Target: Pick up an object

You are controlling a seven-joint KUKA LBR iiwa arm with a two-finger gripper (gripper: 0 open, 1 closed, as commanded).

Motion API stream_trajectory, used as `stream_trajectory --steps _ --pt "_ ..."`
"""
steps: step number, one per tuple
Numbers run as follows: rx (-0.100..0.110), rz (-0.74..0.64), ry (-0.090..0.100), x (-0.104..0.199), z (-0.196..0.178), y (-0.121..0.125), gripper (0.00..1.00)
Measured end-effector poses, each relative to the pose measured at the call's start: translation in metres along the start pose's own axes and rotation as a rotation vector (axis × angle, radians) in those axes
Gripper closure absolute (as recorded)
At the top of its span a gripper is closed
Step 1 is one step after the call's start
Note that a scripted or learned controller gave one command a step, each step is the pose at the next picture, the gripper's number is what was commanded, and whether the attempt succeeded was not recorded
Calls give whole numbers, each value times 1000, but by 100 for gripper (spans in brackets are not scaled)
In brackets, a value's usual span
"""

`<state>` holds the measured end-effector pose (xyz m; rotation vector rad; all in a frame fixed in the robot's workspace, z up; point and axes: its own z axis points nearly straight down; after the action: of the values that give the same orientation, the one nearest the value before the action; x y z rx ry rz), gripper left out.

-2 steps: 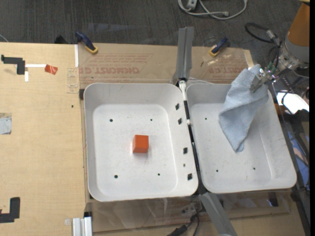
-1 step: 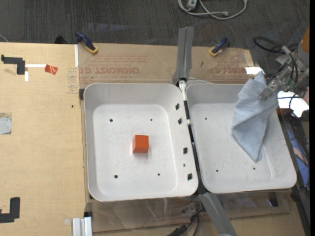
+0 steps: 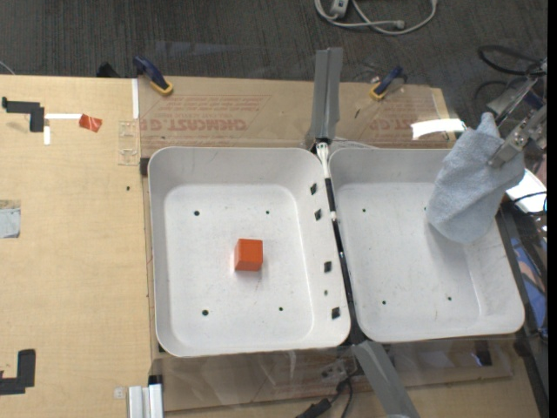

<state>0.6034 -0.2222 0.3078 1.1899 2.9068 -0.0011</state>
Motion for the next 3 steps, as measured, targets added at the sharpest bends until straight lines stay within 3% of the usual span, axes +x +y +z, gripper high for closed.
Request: stream_trajectory --steps 1,2,3 --pt "-1 -364 3 -5 54 5 100" --pt "-2 -573 2 28 87 -27 100" --pt "-3 -796 3 31 118 -29 100"
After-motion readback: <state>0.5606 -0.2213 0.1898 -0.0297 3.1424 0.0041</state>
